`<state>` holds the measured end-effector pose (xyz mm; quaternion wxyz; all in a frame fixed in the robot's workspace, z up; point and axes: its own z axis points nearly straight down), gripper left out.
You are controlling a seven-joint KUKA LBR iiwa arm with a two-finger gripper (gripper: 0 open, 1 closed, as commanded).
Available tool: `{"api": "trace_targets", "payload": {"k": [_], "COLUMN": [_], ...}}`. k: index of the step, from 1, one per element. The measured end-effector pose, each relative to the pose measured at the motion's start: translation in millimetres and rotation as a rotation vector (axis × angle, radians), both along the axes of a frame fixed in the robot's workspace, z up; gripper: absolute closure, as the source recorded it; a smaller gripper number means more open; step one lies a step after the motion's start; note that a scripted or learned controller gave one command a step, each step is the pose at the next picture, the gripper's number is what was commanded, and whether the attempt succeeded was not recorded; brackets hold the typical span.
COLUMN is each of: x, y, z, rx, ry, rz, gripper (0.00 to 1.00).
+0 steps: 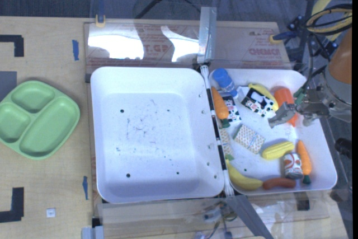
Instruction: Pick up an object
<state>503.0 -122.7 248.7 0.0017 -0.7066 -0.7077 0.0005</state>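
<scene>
The right bin (327, 173) holds several toys. Among them are a blue bottle (224, 81), an orange carrot (220, 104), a black-and-white block (258, 102), an orange piece (283, 95), a patterned packet (249, 139), a yellow corn cob (278, 149), a small can (291, 164), a second carrot (304, 157), a banana (244, 177) and a red sausage (277, 182). My gripper (285, 115) hangs low over the right bin's upper right part, just below the orange piece and above the corn cob. I see nothing held in it.
The left bin (98, 120) sits beside the right one, with a shared divider (215, 126) between them. A green sectioned plate (39, 117) lies on the bench at far left. A clear panel (145, 42) stands behind the bins. Cables and stands crowd the upper right.
</scene>
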Motion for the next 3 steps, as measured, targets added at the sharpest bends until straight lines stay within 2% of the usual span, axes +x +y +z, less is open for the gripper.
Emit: {"api": "trace_targets", "payload": {"k": [1,2,3], "x": [-24,-23,28], "y": [18,17,39], "z": [-100,-90,-20], "rx": [0.000,-0.001,-0.002], "ry": [-0.003,-0.006,-0.005], "rz": [0.191,0.188,0.077], "gripper": [0.00,1.00,1.00]}}
